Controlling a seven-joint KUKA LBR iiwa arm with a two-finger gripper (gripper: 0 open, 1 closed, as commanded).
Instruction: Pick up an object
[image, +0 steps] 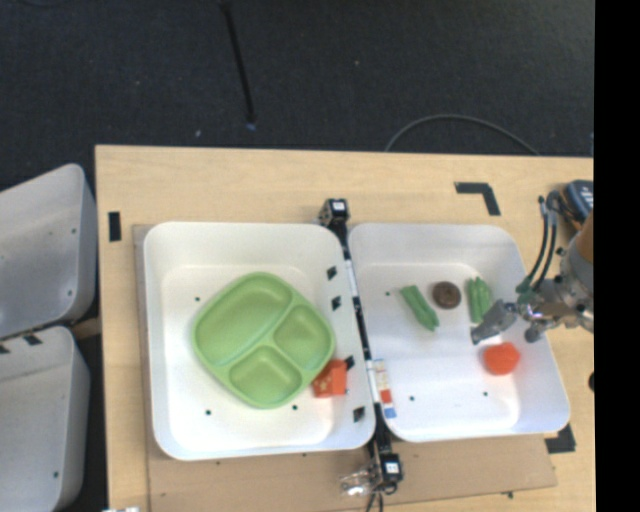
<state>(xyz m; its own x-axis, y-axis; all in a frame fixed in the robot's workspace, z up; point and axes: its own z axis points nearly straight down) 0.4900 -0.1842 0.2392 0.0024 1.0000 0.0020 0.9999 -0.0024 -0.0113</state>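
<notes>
**Tool low over the right bin, nothing seen in its grip**

From my station I watched the one overhead view. I took the divider (352, 300) between the two white bins as my landmark.

To the right of the divider lay the right bin (440, 420). In it, nearest the divider, a green pod-shaped piece (420, 306) lay at a slant. Just beyond it, farther from the divider, sat a small round brown object (446, 294), and next to that a second green piece (480, 297), lying more upright in the picture. Farther still from the divider, and lower in the view, rested an orange-red object (502, 358), on the bin floor and apart from the green pieces.

The tool (492, 325) reached in from the side far from the divider, at the end of the grey arm (565, 295). Its grey tip was just beside the lower end of the second green piece and just above the orange-red object in the picture. I could not tell whether its fingers were spread or closed, since the tip was small and blurred, and I saw nothing held between them.

To the left of the divider was the left bin (170, 420). A green divided plate (262, 340) with three compartments lay on its floor. A small orange block (330, 379) sat between the plate's lower right edge and the divider, touching or very nearly touching the plate.

Both bins stood on the pale wooden surface (220, 185).
</notes>
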